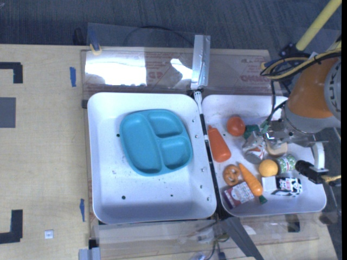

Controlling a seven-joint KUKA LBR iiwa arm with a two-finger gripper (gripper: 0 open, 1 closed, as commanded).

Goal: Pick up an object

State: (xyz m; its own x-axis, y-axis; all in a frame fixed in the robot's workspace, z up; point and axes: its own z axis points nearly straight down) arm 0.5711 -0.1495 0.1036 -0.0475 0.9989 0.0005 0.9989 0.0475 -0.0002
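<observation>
Wooden bench (43, 161), two bins, floor perhaps carpeted

red print on clear back panel (162, 64) (too blurred to read)

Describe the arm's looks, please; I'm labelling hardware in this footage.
The arm is a rounded grey body with a broad orange band above the wrist. Yellow and black cables loop beside it. The gripper below is a metallic grey block with dark fittings.
</observation>
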